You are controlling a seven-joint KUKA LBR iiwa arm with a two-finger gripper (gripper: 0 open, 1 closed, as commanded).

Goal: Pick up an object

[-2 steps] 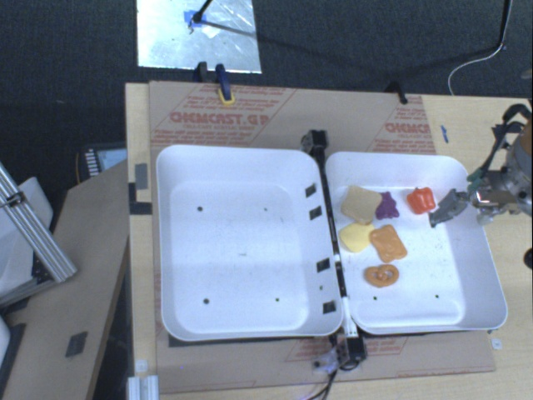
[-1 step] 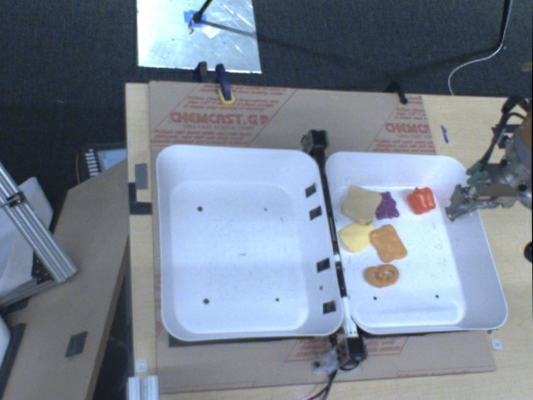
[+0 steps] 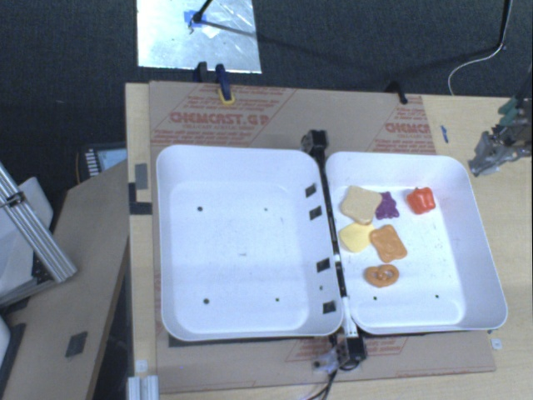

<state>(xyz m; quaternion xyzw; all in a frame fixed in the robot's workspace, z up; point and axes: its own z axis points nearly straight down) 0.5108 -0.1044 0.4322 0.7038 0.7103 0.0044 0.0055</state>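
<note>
A tan bench [image 3: 100, 223] holds two white bins. The right bin [image 3: 466, 248] holds a cluster of toy foods at its left side: bread [image 3: 360, 203], grapes [image 3: 386, 206], pepper [image 3: 421, 200], pretzel [image 3: 382, 275]. The gripper [image 3: 497, 152] hovers beyond the bin's far right corner.

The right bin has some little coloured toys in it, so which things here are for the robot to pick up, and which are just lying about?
For the job:
- tan toast piece
- purple toy
- red pepper
- yellow piece
- orange piece
- pretzel
- the hand, at the right edge, outside the bins

Just lying about:
- left bin
- silver sheet
- yellow clamp
</note>
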